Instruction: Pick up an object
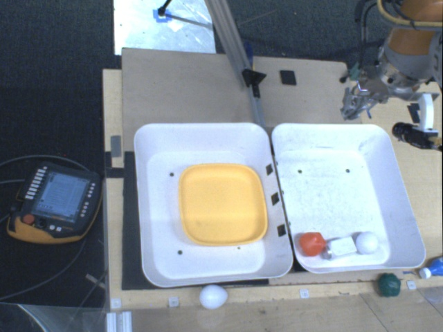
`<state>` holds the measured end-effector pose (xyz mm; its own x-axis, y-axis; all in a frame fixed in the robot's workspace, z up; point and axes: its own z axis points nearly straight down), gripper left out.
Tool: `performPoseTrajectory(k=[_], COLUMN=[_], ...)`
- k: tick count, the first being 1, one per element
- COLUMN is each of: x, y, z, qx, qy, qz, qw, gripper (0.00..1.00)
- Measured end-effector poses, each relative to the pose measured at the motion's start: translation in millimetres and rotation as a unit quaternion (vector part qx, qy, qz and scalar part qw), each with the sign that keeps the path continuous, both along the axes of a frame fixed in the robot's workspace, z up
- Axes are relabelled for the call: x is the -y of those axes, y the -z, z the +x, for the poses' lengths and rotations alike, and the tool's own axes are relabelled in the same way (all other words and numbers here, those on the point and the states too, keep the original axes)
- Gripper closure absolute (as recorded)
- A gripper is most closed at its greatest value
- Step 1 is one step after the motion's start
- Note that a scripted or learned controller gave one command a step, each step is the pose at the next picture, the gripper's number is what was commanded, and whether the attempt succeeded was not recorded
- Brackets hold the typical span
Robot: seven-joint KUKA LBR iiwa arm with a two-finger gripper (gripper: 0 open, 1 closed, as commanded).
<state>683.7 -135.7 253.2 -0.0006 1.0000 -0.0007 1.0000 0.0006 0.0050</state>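
Observation:
A yellow square plate lies in the left bin. In the right bin, along the near wall, sit a small red-orange object, a white block and a white ball, close together. My gripper hangs above the far right corner of the right bin, beyond its rim, well away from those objects. Nothing shows between its fingers.
A white egg-shaped object lies on the bench in front of the left bin. A dark green ball and a blue-tipped item rest off the right bin's near right corner. A teach pendant sits far left. A slanted metal pole rises behind the bins.

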Motion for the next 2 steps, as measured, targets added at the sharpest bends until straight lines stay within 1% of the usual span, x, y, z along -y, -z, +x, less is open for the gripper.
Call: performPoseTrajectory(k=[2], x=[-96.4], y=[22.4], z=[-56.8], qx=[-0.002], qy=[-0.001], qz=[0.0008], qw=[1.0], gripper=[1.0])
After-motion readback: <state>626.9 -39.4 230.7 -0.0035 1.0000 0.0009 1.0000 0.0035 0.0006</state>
